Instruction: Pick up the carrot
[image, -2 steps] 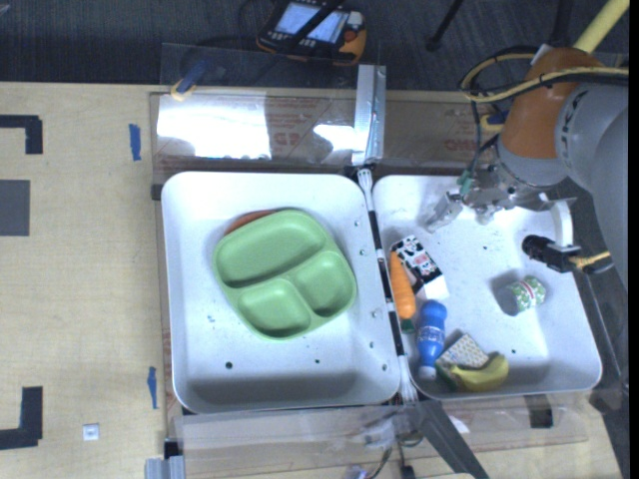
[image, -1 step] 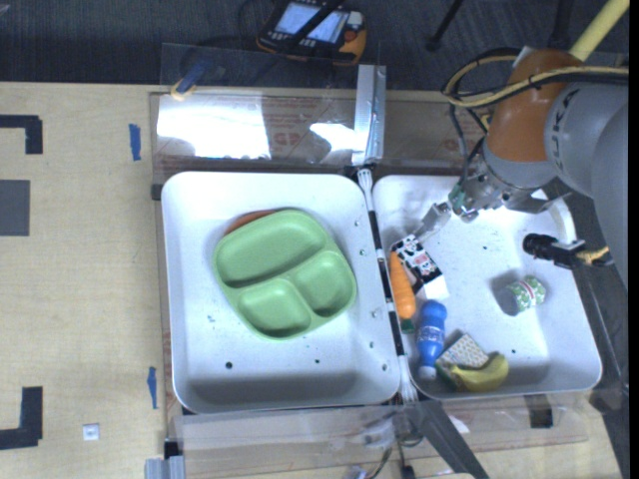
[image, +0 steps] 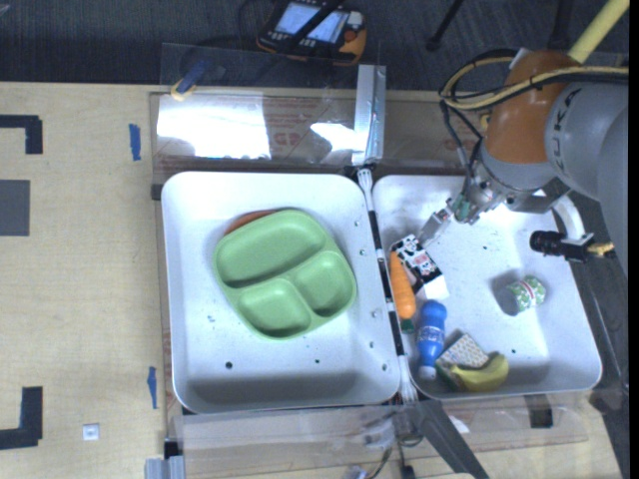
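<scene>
The orange carrot (image: 402,288) lies in the right bin (image: 559,357), along its left wall, pointing from back to front. Its upper end touches a black-and-white patterned carton (image: 420,260). My gripper (image: 439,224) hangs over the back part of the right bin, up and to the right of the carrot and just behind the carton. Nothing shows in its grasp.
A blue bottle (image: 431,333) lies just in front of the carrot, with a banana (image: 479,373) and a tan wedge (image: 465,349) beside it. A green-and-white ball (image: 524,292) sits at the right. The left bin (image: 190,357) holds a green divided plate (image: 286,272).
</scene>
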You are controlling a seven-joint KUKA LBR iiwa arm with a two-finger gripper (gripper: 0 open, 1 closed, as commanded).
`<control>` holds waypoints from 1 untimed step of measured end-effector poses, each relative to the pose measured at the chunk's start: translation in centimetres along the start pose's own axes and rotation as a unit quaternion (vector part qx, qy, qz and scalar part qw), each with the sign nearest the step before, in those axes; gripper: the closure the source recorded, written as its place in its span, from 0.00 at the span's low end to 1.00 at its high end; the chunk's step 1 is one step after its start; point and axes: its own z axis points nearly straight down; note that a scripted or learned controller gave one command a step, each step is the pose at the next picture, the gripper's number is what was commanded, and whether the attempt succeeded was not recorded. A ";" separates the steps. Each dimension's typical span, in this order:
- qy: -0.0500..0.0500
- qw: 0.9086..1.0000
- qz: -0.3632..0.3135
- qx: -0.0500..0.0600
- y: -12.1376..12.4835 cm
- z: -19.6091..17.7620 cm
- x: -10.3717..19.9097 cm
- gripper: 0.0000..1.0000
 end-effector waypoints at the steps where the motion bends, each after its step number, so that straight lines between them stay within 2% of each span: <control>1: -0.004 0.997 -0.070 -0.011 -9.7 0.0 2.2 0.00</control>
